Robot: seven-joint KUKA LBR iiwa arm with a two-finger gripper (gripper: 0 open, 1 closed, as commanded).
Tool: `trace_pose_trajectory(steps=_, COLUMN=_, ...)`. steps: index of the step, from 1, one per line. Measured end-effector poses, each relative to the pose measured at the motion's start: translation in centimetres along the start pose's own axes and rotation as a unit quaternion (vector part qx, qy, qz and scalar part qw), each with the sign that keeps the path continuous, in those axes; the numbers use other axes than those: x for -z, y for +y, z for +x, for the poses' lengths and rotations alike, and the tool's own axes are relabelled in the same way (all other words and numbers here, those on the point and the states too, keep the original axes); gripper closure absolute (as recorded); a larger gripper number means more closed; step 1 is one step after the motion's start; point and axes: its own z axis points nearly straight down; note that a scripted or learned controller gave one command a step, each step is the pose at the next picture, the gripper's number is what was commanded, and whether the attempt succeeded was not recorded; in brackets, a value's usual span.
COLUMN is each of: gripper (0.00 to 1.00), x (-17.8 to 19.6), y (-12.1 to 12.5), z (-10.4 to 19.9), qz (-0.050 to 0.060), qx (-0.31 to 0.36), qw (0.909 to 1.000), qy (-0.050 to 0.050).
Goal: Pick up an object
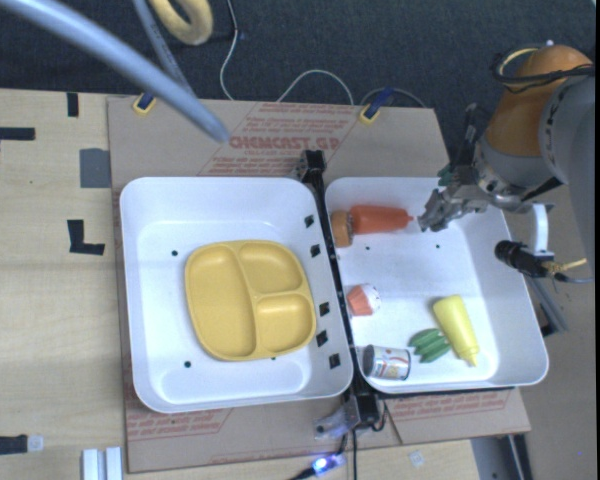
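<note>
In the right bin (500, 368) lie a hot dog in a bun (370, 221) at the back, a small orange and white piece (361, 299) by the divider, a yellow squeeze bottle (458, 328), a green pepper (431, 344) and a small silver can (388, 364) at the front. My gripper (435, 213) hangs low at the back of this bin, just right of the hot dog's end. Nothing shows between its fingers. The left bin (150, 268) holds a yellow divided plate (248, 298).
The two bins meet at a black clip-lined divider (325, 268). The arm's grey body and orange band (530, 108) loom over the right bin's back right corner. A grey pole (100, 38) crosses the upper left. Cardboard lies beneath the bins.
</note>
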Motion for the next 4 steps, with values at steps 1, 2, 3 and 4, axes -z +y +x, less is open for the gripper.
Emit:
trace_pose_trajectory(steps=1, gripper=1.0, x=5.2, y=0.9, z=-0.7, qz=-0.001, qx=0.0, qw=1.0, qy=0.0)
trace_pose_trajectory(steps=2, gripper=1.0, x=11.6, y=1.2, z=-0.5, qz=-0.001, qx=0.001, qw=1.0, qy=0.0)
trace_pose_trajectory(steps=3, gripper=1.0, x=10.6, y=-0.6, z=5.3, qz=0.003, qx=0.002, qw=1.0, qy=0.001)
trace_pose_trajectory(steps=4, gripper=1.0, x=9.2, y=-1.3, z=10.8, qz=0.003, qx=0.002, qw=1.0, qy=0.001)
